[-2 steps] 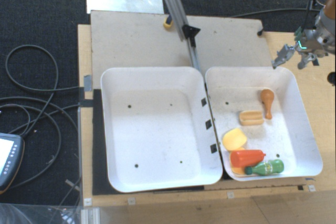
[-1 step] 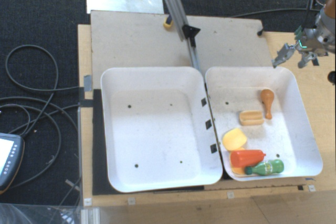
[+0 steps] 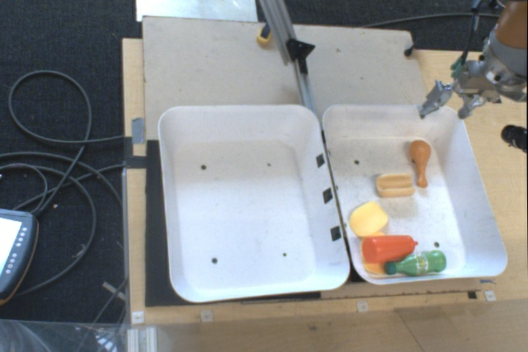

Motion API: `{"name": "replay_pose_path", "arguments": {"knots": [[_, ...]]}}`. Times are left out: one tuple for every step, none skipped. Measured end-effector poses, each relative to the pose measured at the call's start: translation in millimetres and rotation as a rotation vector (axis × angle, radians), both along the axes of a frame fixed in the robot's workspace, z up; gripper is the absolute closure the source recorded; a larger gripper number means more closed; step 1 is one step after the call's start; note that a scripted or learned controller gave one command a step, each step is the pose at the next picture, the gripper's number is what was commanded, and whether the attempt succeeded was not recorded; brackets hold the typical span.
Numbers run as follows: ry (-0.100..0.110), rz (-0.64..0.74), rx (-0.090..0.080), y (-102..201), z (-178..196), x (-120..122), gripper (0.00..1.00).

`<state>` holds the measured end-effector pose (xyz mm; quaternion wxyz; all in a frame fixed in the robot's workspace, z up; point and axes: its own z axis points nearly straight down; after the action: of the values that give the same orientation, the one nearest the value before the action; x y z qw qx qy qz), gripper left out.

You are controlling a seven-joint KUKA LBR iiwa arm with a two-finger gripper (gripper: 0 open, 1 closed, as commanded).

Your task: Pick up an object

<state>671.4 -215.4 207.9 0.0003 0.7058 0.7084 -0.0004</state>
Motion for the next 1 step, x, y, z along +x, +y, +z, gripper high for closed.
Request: {"name": "replay_pose_path", "arguments": {"knots": [[0.002,0.003,0.001,0.4,-58.6,7.7,0.0]]}}
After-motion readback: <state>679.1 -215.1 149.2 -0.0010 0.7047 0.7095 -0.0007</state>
